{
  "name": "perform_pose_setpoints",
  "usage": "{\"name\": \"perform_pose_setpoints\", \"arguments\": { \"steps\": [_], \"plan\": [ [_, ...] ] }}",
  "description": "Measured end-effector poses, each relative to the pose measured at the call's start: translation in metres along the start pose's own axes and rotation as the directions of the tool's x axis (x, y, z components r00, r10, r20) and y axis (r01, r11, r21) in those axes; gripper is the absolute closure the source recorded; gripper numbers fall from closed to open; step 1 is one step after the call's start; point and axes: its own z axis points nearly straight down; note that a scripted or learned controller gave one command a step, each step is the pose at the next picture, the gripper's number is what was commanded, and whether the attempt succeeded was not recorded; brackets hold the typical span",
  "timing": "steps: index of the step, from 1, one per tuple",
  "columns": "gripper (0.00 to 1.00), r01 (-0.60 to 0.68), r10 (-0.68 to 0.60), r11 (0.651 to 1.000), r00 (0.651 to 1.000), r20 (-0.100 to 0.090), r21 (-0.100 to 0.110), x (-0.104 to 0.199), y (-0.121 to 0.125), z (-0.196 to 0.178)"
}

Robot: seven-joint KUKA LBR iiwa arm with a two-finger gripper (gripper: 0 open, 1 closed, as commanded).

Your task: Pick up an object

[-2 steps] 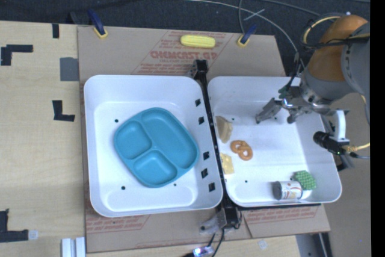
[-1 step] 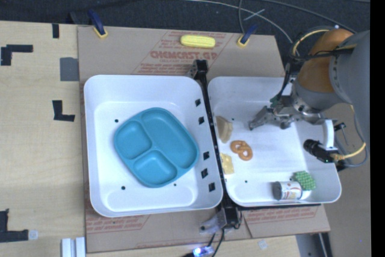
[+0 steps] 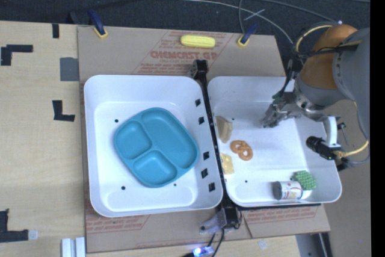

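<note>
Pincer [image 3: 274, 116] above right bin [image 3: 264, 88]

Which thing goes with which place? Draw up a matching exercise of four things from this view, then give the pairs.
Things:
1. blue tray
2. yellow corn cob
3. pretzel
4. can

Places:
A. on the cardboard beyond the bins
B. near corner of the right bin
C. in the left bin
D. middle of the right bin's floor

Pairs: 1-C, 2-A, 3-D, 4-B
</note>
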Motion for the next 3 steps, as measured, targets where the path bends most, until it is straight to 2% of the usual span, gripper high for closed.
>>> {"name": "perform_pose_setpoints", "arguments": {
  "steps": [2, 3],
  "plan": [
    [1.0, -0.002, 0.002, 1.0, 1.0, -0.003, 0.0, -0.004, 0.001, -0.127],
    [1.0, -0.002, 0.002, 1.0, 1.0, -0.005, 0.004, -0.004, 0.002, -0.146]
  ]
}}
